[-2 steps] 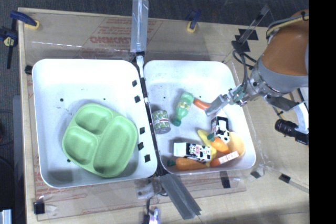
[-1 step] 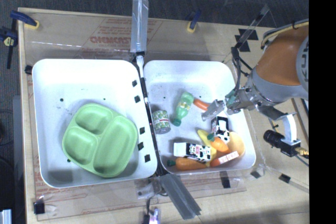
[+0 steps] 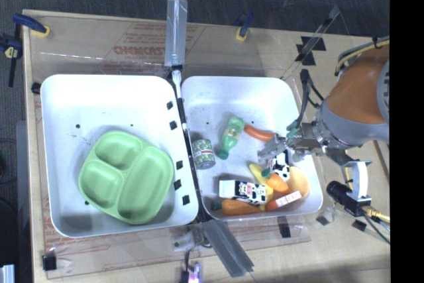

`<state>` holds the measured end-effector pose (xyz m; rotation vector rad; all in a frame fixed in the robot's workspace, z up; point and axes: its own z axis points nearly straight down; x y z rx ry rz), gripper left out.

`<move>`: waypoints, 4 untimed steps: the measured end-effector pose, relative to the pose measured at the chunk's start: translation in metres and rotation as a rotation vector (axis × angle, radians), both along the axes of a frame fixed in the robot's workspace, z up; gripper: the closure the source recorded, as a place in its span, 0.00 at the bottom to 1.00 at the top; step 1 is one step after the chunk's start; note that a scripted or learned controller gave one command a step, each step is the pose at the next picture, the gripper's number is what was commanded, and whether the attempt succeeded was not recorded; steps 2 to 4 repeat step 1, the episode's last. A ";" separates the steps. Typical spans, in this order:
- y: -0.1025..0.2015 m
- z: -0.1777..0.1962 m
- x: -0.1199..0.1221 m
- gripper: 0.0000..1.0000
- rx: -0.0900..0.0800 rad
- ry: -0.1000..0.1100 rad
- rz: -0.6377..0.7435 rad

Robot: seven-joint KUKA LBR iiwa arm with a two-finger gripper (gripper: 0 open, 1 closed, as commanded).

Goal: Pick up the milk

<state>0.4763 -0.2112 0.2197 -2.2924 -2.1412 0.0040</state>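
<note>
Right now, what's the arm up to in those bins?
The arm's hand is down in the right bin, over the cluster of toy food by its near right corner. The milk, a small cow-patterned carton, lies on its side just left of the hand, with nothing gripping it. A green bottle and small can sit nearby. The left bin holds a green divided plate.

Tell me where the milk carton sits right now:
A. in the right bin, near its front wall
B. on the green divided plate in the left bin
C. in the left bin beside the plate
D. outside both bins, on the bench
A: the cow-patterned milk carton lies in the right bin near its front wall, beside a carrot, while the green divided plate sits in the left bin.
</note>
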 end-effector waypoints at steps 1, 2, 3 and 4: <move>0.003 0.008 0.011 0.00 -0.001 -0.003 0.019; 0.003 0.008 0.011 0.00 -0.001 -0.003 0.019; 0.003 0.008 0.011 0.00 -0.001 -0.003 0.019; 0.003 0.008 0.011 0.00 -0.001 -0.003 0.019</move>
